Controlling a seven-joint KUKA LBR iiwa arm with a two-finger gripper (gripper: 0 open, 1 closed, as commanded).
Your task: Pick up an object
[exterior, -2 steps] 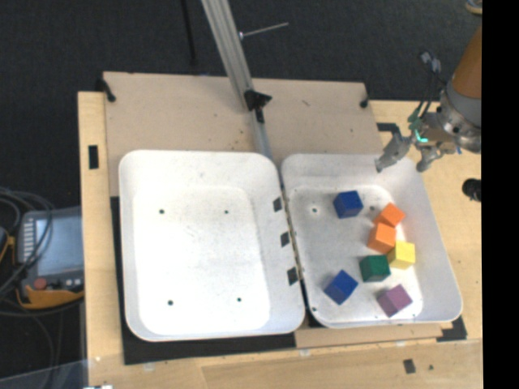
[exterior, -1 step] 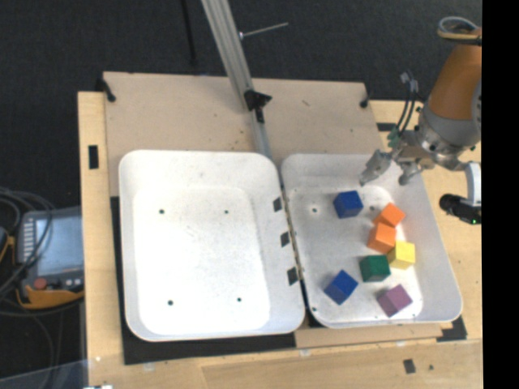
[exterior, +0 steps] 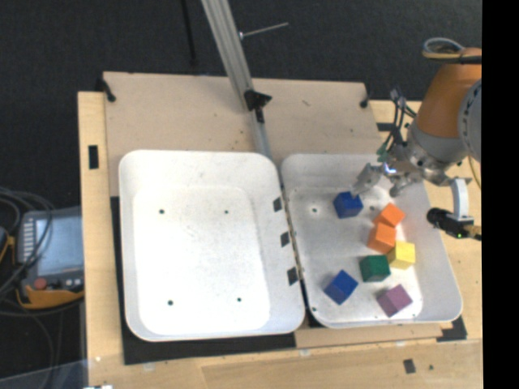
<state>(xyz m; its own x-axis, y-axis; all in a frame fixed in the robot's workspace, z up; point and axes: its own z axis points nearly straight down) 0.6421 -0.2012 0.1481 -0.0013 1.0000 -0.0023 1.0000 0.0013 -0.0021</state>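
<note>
White plastic forms both shallow bins on the bench [exterior: 93, 217]. The right bin [exterior: 312, 177] serves as the reference landmark; the left bin [exterior: 146, 177] lies just beside it, on its left.

All the blocks rest inside the right bin. A blue cube [exterior: 348, 205] sits in the upper middle of the bin floor. A second blue cube [exterior: 340, 286] sits toward the lower centre. Two orange cubes [exterior: 386, 227] sit right of centre, touching or nearly touching, one above the other. A yellow cube [exterior: 403, 254] lies just below them, with a green cube [exterior: 375, 267] just beside it on its left. A purple cube [exterior: 395, 299] lies near the bin's lower right corner.

The gripper [exterior: 383, 181] hangs over the upper right part of the right bin, just above and right of the upper blue cube. Its fingers are spread apart and nothing lies between them. The arm [exterior: 442, 112] enters from beyond the bin's right rim.

A slanted aluminium bar [exterior: 231, 47] rises from behind the bin's upper left corner.
</note>
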